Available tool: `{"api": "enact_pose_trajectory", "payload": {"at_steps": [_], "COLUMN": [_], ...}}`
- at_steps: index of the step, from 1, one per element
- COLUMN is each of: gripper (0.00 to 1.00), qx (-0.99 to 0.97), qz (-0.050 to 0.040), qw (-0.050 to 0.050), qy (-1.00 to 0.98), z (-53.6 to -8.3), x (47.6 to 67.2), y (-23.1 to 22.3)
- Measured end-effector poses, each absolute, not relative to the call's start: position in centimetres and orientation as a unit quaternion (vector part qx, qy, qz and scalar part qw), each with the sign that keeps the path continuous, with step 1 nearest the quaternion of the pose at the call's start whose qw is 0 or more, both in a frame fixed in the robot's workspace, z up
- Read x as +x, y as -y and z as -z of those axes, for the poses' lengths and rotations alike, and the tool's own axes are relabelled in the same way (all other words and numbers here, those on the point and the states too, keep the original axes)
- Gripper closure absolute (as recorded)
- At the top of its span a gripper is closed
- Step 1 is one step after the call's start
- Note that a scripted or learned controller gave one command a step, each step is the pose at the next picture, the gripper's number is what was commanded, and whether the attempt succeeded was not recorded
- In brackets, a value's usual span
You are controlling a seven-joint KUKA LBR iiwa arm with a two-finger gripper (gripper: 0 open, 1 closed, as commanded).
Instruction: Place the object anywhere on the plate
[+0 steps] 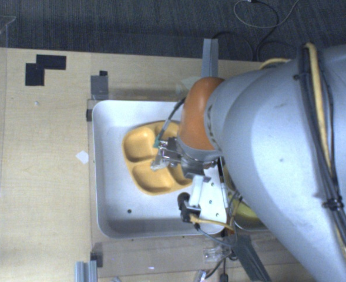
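arm (278, 151) over yellow plate (144, 157), white bin (111, 175)

One white bin (105, 175) in plain sight; second bin hidden under the arm, so not counted with confidence. One yellow plate (140, 157), divided into compartments (at least two lobes visible, the rest covered by the wrist). One grey arm (290, 157), with one orange band (197, 113). Three black marks (44, 68) on the bench top at upper left (one cut by the edge). One cable loop (256, 12) on the dark floor. One upright grey post (210, 56) behind the bin.
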State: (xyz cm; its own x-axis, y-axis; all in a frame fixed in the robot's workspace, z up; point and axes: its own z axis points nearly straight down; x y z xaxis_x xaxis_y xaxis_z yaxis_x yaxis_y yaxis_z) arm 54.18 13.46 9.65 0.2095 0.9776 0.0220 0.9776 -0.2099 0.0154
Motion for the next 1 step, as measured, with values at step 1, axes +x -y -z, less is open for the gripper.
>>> {"api": "enact_pose_trajectory", "payload": {"at_steps": [1], "gripper": [0.0], "qx": [-0.821], "qz": [0.0016], "qw": [0.0], "qy": [0.57], "z": [-18.51], "x": [51.76], "y": [-7.1]}}
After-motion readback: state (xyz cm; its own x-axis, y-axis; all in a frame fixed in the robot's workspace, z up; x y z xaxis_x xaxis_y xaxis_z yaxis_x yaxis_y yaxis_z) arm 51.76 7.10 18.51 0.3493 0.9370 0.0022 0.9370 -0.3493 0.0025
